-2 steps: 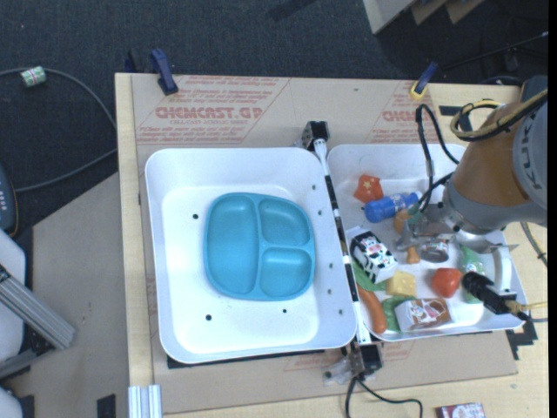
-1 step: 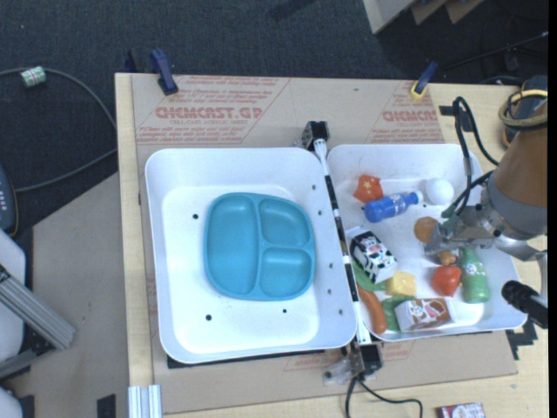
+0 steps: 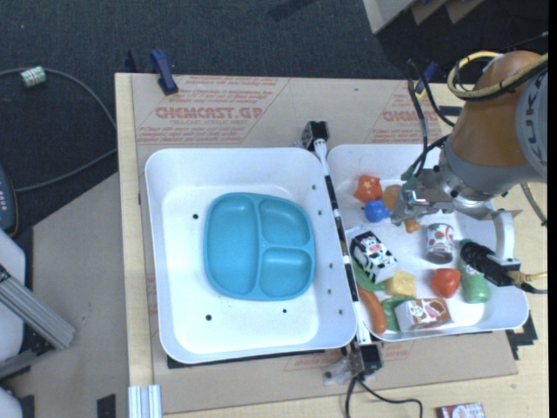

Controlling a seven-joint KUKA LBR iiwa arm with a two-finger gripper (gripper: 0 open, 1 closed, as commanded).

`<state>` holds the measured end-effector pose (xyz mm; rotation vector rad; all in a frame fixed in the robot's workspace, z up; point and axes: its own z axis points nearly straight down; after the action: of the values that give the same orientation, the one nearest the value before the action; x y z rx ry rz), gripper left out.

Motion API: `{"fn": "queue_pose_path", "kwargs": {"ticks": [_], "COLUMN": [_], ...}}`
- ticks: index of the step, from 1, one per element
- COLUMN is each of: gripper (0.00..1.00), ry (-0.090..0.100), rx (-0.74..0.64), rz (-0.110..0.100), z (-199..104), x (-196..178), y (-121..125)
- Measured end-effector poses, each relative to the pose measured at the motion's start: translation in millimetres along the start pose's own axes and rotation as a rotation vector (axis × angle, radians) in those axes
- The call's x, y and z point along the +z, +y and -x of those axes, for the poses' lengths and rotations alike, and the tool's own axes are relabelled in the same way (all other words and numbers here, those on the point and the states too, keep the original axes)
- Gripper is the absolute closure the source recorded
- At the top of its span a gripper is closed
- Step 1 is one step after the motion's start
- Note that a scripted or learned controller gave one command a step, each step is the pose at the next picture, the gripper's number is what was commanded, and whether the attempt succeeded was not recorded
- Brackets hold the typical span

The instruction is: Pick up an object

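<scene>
Nearest us, at the lower edge of the frame, the cardboard-topped bench (image 3: 252, 386) ends above a cable and a small red packet (image 3: 459, 411) at lower right. We see dark carpet (image 3: 78, 24) across the upper frame, with a grey cord looping over it at upper left. Red print on the cardboard reads "CHEMCAST GP", partly repeated at upper right. A blue clamp (image 3: 163, 70) sits on the top-left corner of the bench.

The left bin (image 3: 174, 233) holds a blue divided plate (image 3: 259, 246), three compartments, nothing in them. The right bin (image 3: 505, 307) holds a scatter of small items: an orange block (image 3: 369, 186), a blue ball (image 3: 376, 211), a black-and-white cow-patterned box (image 3: 372, 256), a yellow wedge (image 3: 402, 284), a carrot (image 3: 374, 311), a labelled carton (image 3: 423, 313), a small can (image 3: 439, 241), a tomato (image 3: 446, 280), and a green piece (image 3: 476, 289).

The arm enters from the right; its gripper (image 3: 409, 200) sits low in the right bin's upper part, just beside the blue ball. We cannot tell whether the jaws are released or clenched.
</scene>
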<state>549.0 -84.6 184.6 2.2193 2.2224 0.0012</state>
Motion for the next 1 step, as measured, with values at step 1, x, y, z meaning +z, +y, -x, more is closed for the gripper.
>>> {"fn": "queue_pose_path", "kwargs": {"ticks": [1], "gripper": [1.00], "ry": [0.001], "rx": [0.000], "rz": [0.000], "z": [-48.7], "x": [-37.2], "y": [26.6]}}
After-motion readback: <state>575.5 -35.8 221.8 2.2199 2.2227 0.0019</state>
